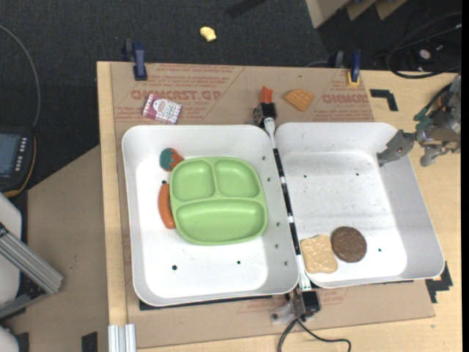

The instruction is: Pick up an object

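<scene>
My claw (390, 149) sits at the right of the frame, over the upper right rim of the right bin (344, 141); I can make out one grey tip there, with nothing in it, and how wide the claw stands I cannot tell. Nearest candidates lie at the lower middle of that bin: a round brown cookie (349, 244) and, touching it on its left, a pale tan cracker (319, 254). The cookie, being round, has no long axis, so any wrist angle would serve; the cracker is roughly square with its slightly longer side running up-down in the frame, best gripped across its width. To do this step well I judge I should travel down-left, centre above one piece, and descend straight, keeping clear of the neighbour. Further left, the left bin (146, 248) carries a green divided plate (218, 200), an orange sausage-shaped toy (166, 206) lying up-down along its left edge, and a small teal-and-orange piece (171, 158).
</scene>
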Robot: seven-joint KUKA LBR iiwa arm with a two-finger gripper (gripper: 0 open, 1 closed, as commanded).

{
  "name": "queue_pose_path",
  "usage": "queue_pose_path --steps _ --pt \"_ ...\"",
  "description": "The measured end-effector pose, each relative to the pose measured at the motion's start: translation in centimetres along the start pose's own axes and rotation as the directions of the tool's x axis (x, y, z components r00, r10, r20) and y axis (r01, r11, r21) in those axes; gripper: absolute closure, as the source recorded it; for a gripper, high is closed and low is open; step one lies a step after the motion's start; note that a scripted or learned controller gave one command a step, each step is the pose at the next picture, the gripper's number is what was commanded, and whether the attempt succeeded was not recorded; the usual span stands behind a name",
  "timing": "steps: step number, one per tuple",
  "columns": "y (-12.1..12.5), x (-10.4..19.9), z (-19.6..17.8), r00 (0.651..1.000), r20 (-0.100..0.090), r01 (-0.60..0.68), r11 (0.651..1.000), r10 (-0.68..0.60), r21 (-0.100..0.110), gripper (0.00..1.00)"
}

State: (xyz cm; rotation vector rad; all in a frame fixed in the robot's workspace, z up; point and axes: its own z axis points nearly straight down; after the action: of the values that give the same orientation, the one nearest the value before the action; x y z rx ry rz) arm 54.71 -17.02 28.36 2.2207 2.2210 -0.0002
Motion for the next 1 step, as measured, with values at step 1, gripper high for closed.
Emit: queue_pose_path --steps 1 --pt "-7.28 -1.55 8.99 1.000 -0.004 -0.006 1.000 0.006 0.013 0.00"
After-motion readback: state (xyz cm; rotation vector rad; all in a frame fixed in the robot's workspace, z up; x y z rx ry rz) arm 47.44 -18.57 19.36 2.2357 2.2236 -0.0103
